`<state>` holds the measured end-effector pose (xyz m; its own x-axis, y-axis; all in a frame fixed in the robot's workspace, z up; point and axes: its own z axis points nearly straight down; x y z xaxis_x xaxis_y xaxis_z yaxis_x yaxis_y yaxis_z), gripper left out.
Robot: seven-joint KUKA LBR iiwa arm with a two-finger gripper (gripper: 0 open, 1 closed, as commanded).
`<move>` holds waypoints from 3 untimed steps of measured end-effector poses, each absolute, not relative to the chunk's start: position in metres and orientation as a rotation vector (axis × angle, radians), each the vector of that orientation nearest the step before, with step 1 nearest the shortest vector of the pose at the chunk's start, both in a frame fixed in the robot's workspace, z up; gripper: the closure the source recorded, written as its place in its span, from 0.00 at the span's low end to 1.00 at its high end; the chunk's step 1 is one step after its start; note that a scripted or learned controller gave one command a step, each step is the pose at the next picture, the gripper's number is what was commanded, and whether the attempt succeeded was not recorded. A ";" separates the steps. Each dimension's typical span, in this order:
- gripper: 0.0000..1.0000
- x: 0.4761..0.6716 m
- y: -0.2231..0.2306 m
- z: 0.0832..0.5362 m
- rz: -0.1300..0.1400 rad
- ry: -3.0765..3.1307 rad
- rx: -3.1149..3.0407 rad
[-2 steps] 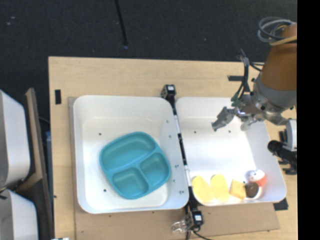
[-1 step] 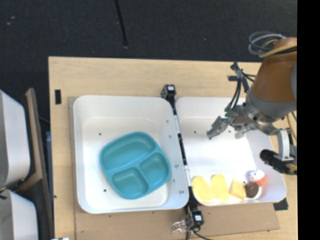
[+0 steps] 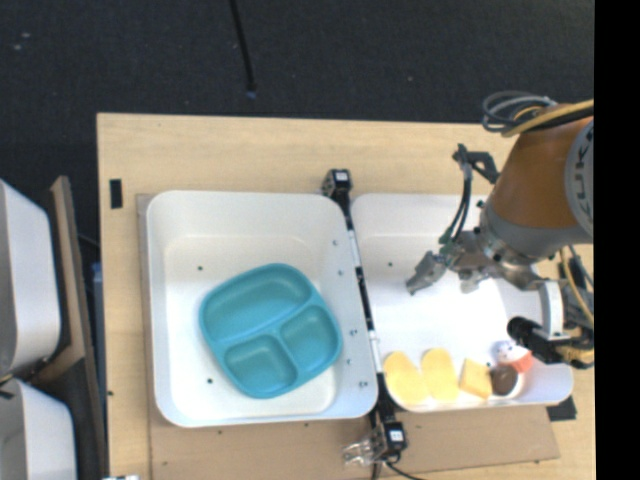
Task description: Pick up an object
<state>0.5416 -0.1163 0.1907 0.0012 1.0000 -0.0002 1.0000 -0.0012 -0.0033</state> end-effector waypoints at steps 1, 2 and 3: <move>0.00 0.535 -0.108 0.137 0.004 -2.218 -2.220; 1.00 0.536 -0.109 0.150 -0.003 -2.220 -2.225; 1.00 0.532 -0.112 0.211 -0.006 -2.224 -2.225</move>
